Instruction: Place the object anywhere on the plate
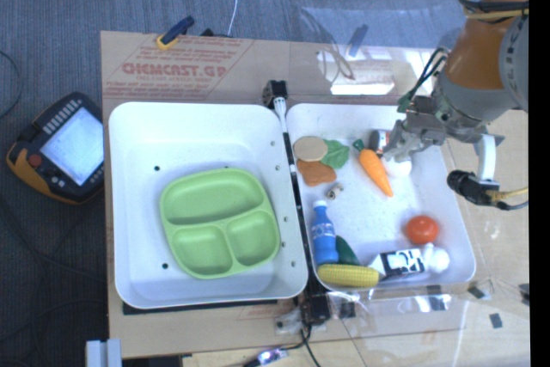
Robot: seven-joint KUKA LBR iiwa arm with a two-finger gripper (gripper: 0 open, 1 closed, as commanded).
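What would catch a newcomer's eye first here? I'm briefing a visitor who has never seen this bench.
First, the light green three-compartment plastic plate lying alone in the left white bin. Next, the right white bin, crowded with toy food: an orange carrot near its top, a red tomato at the right, a yellow corn cob and a blue bottle at the front. The grey-and-orange arm's gripper hangs beside the carrot.

Empty green plate (221,222) lies flat in left bin (137,142).
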